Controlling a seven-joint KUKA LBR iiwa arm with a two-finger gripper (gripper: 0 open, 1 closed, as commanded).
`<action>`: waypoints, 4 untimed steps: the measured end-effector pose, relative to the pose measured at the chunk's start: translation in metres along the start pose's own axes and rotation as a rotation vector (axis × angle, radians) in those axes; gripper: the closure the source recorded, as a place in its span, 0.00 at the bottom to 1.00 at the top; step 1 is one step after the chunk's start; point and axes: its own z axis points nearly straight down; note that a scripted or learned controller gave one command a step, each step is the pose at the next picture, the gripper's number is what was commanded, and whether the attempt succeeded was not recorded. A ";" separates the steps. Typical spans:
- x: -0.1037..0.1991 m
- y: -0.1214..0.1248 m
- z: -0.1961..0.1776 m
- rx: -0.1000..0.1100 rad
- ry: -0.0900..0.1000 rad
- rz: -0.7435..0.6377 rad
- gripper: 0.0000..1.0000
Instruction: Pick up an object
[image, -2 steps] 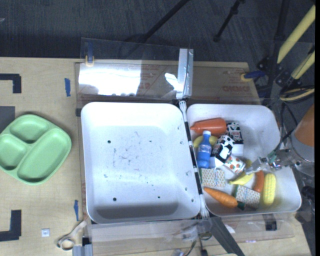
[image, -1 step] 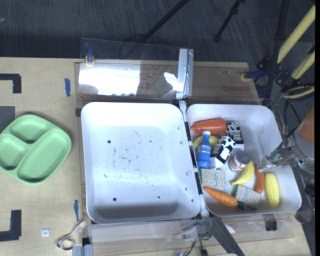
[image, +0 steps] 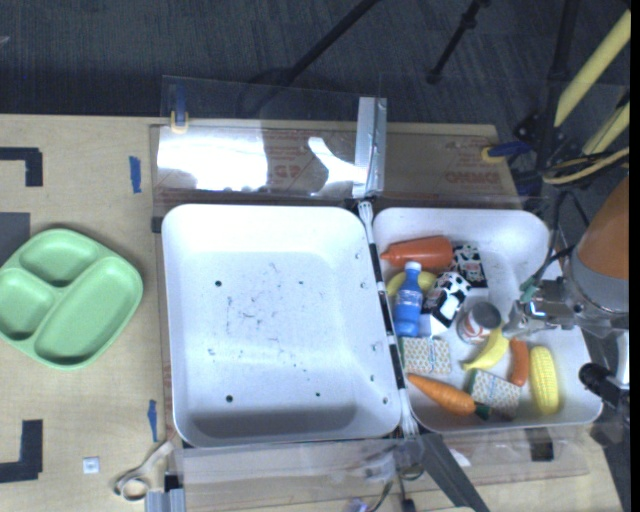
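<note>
**Crowded right bin, easy to miss or snag**

Nearest me, along the front wall of the right bin (image: 520, 425), lie an orange carrot (image: 440, 392), a speckled block (image: 497, 388) and an ear of corn (image: 543, 378). They sit almost touching. If I come down here, I expect to nudge one piece into its neighbour, or pin it against the wall, rather than lift it.

A little further in, a banana (image: 488, 350) and a small orange piece (image: 517, 360) lie just below the gripper (image: 535, 308), which hangs over the right side of that bin. I cannot tell from this slanted view how the gripper is set, and I see nothing held in it. The banana is curved and smooth, so I judge it likely to roll out of an off-centre squeeze.

The round grey can (image: 478, 318) and the upright blue bottle (image: 408, 300) stand just beside it. A sideways approach could tip the bottle toward the divider.

At the back, a long orange piece (image: 418, 250) and the black-and-white toys (image: 455, 290) are packed tight, so I could catch two at once.

The left bin (image: 265, 400) offers me no target.
</note>
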 end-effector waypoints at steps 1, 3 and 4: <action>-0.007 -0.023 -0.051 0.003 -0.001 0.504 1.00; -0.025 0.004 -0.107 0.002 -0.001 0.665 1.00; 0.026 0.007 -0.095 0.005 -0.001 0.723 1.00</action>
